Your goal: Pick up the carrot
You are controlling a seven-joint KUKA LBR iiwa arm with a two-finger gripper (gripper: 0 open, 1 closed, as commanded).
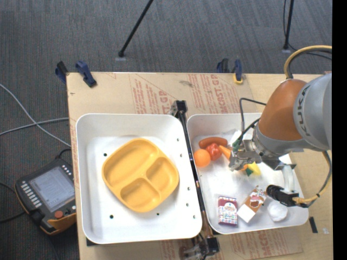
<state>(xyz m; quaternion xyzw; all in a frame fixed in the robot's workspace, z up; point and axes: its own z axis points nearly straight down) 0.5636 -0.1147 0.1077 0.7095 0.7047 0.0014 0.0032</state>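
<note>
Down in the right bin (214, 225) (beside the carrot (225, 150)) sits the hand (237, 164).

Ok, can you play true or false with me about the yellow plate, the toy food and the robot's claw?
1. The yellow plate sits in the left bin. True.
2. The yellow plate has food piled on it. False: its three compartments hold nothing.
3. The claw is down in the right bin, close to the carrot. True.
4. The orange ball lies in the left bin. False: it lies in the right bin, beside the red sausage.
5. Two small cartons lie near the front of the right bin. True.
</note>
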